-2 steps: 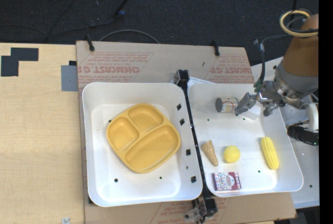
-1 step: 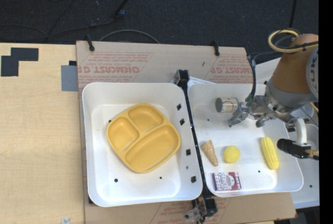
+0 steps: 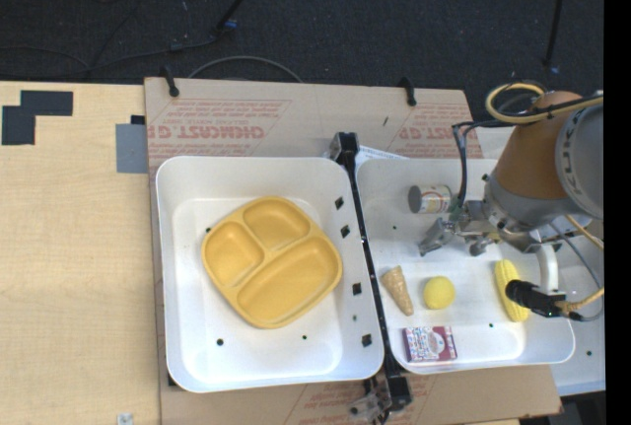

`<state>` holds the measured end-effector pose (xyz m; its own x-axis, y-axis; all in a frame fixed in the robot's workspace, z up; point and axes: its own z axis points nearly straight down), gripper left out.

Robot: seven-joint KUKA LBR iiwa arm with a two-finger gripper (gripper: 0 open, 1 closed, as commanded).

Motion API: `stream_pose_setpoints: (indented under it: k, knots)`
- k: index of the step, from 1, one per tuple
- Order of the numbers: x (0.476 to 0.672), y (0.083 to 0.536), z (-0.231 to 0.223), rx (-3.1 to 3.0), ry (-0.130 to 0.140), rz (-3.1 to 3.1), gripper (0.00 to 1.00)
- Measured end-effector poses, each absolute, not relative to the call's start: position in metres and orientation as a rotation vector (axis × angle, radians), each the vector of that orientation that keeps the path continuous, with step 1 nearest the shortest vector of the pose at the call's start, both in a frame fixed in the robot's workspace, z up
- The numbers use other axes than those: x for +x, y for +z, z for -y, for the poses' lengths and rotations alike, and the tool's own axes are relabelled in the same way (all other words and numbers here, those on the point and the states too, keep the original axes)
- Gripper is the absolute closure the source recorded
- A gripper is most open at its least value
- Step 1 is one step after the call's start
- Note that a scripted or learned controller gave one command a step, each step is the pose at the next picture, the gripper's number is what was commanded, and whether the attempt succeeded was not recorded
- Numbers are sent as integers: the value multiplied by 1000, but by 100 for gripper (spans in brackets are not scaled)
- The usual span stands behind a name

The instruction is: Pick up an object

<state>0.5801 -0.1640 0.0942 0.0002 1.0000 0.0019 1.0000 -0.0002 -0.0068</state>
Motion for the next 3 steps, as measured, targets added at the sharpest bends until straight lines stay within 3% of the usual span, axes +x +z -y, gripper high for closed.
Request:
stream_pose_setpoints:
  k: [1,3]
  knots:
    - [581,107,165,-2221,5,2215,100]
    - [588,206,162,-2221,-1,2224,100]
